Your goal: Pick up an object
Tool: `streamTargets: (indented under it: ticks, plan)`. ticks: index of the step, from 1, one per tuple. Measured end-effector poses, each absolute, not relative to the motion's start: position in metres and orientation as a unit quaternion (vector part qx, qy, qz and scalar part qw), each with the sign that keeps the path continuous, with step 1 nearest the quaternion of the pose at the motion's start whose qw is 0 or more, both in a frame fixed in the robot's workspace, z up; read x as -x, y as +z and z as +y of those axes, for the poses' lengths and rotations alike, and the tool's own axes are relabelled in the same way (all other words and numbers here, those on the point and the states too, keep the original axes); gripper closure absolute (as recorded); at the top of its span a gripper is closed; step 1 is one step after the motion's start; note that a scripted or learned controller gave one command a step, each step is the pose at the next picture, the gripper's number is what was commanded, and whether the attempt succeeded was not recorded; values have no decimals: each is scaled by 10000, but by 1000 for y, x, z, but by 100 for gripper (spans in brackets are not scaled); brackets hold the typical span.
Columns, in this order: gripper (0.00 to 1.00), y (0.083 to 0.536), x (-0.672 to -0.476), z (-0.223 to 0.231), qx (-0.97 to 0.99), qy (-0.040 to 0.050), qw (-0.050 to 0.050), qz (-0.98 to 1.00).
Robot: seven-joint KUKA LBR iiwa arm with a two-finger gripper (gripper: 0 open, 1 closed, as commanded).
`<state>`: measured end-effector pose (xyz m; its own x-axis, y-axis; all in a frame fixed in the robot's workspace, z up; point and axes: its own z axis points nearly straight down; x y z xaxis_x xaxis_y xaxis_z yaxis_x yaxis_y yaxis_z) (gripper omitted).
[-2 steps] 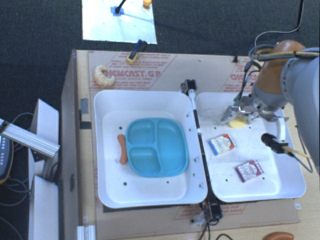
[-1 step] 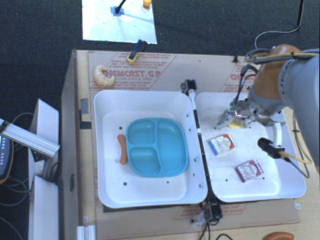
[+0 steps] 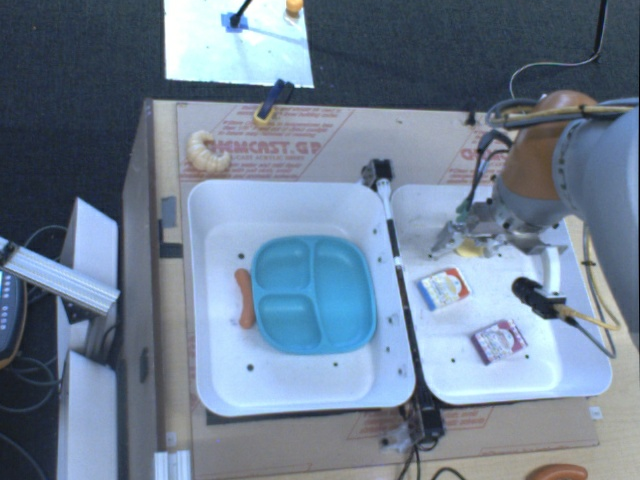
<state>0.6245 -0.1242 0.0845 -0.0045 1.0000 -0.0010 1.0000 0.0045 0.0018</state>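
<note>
Right bin (image 3: 585, 373): small dark red packet (image 3: 499, 340) near; white packet with red-and-blue print (image 3: 445, 288) beyond it.
Left bin (image 3: 215, 368): light blue divided plastic tray (image 3: 312, 293), orange sausage (image 3: 244, 298) just left.
Gripper (image 3: 455, 240): far right bin, over a yellow piece (image 3: 470, 249); spread, cannot tell.

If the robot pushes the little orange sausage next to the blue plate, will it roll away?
The sausage is long and round, so a sideways push would probably make it roll. It couldn't go far: the blue plate sits right beside it on one side, and the bin's wall stands on the other. It looks small, so it's likely light.
</note>
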Motion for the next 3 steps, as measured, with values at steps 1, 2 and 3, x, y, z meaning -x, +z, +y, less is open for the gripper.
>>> streamTargets:
  ticks: [1,2,3]
  plan:
    - [100,95,-625,-124,-7045,7,21,7097]
    - [100,125,-603,-130,-7066,6,12,7076]
    - [100,109,-565,-114,-7068,2,0,7075]
